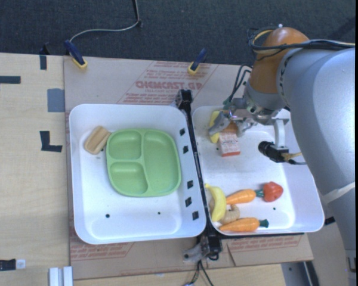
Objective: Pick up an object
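Gripper (231, 123) at upper centre-right of frame, over the right bin (304, 207); finger state not discernible. Small orange-and-white carton (228, 145) directly below and touching or just beside it; yellow item (215, 121) at its left. 2 carrots (241, 196) lower down.

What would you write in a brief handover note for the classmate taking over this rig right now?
Gripper: low over the far end of the right bin, at the small orange carton; grasp not confirmed.
Right bin, near end: banana, two carrots, red pepper.
Left bin: green divided tray, tan bread piece.
Done: approach.
Left: secure grasp and lift.
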